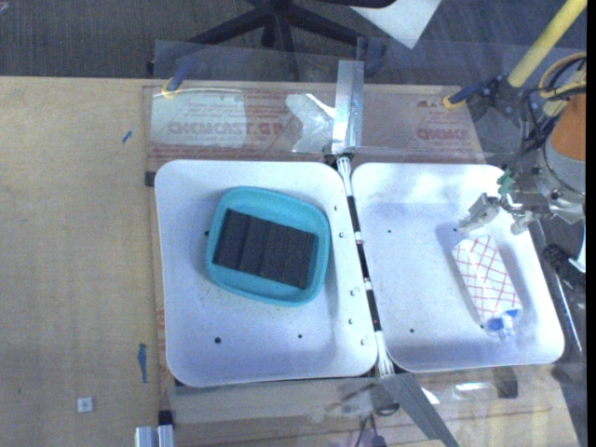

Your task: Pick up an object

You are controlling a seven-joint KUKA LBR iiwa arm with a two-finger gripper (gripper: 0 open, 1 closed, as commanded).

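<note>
Gripper [486,214] over right bin [410,277], fingers apart, holding nothing, just above checked cloth [486,268]; blue tray [268,246] in left bin [186,324].

Two white bins sit side by side on the surface: the left bin [186,343] and the right bin [410,250]. The left bin holds one teal dish [223,273], left of the seam between the bins, and in that dish lies one dark block [264,247]. The right bin holds one packet [487,268] with a red check pattern, far from the seam. One arm [566,147] reaches over the right bin, bearing one hand [480,214].
</note>
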